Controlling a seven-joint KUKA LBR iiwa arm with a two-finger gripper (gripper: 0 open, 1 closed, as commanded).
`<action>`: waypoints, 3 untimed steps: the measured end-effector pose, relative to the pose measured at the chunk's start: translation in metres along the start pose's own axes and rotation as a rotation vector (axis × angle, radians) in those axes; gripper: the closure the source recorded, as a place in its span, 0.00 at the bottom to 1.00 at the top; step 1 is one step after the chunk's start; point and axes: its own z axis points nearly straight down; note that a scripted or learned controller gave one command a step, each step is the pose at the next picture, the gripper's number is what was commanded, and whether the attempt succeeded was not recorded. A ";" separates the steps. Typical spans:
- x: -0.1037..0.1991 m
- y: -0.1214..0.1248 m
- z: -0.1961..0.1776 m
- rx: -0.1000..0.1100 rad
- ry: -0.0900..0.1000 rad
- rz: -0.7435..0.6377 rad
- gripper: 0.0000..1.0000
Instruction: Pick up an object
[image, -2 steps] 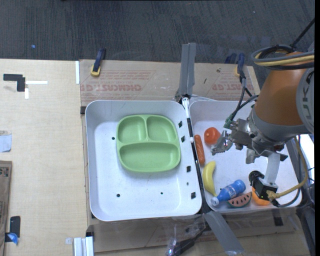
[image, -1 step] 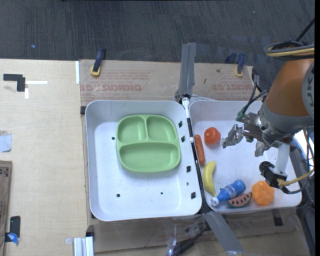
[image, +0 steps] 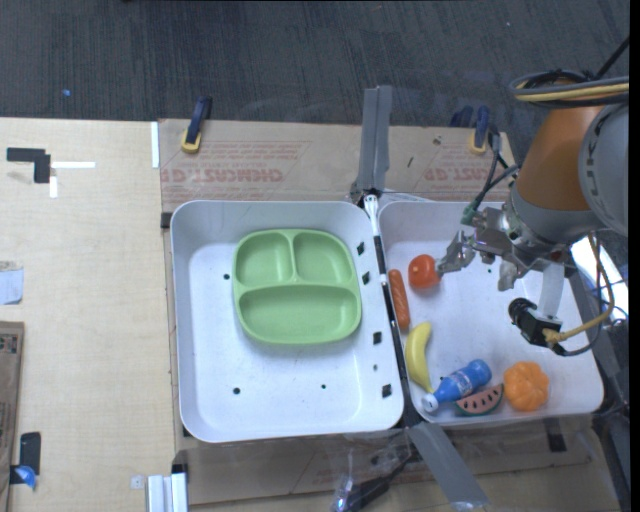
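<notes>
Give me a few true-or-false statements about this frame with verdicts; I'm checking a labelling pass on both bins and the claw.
1. The green divided plate lies in the left bin. True.
2. The banana lies on the green plate. False: it lies in the right bin, near the wall between the two bins.
3. The claw hangs over the right bin, right of the red tomato. True.
4. The blue bottle stands upright. False: it lies on its side, next to the watermelon slice.
5. The orange pumpkin-like toy sits in the left bin. False: it is in the right bin, near the front wall.
</notes>
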 end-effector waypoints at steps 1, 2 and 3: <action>0.000 0.061 0.094 -0.001 0.001 -0.198 0.00; -0.032 0.034 0.098 -0.003 0.002 -0.266 0.00; -0.033 0.034 0.090 -0.001 0.001 -0.263 1.00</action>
